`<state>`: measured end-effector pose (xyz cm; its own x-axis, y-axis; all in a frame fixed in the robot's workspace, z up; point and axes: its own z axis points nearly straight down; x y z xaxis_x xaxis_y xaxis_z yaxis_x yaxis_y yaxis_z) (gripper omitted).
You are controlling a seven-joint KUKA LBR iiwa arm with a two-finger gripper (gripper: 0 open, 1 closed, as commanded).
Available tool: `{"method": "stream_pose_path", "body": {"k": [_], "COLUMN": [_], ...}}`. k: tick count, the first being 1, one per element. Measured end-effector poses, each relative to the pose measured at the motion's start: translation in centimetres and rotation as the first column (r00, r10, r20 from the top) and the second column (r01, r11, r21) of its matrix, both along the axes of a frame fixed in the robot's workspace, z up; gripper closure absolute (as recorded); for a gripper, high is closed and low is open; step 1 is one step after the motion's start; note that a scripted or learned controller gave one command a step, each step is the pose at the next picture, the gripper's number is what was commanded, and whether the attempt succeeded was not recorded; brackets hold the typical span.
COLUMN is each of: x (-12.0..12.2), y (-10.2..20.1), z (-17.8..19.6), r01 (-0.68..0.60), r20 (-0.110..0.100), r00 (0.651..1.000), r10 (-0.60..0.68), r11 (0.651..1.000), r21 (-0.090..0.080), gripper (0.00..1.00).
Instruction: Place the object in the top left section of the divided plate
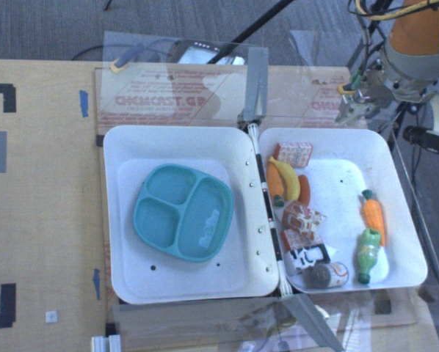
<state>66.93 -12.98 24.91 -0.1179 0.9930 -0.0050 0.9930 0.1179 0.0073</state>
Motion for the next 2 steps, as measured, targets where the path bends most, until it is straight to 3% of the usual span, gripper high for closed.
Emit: {"method": "stream_pose_path", "body": {"k": [1, 2], "x": [-0.3, -1.7], "y": [-3.7, 1.9], "z": [-6.7, -4.0], "r01": [0.238, 0.402], "r20": [-0.01, -0.01], "r00": [0.971, 0.916], "r10": [-0.238, -0.402], "r11": [0.971, 0.916], "r21": [0.004, 0.004], "gripper": [1.0, 1.0]}}
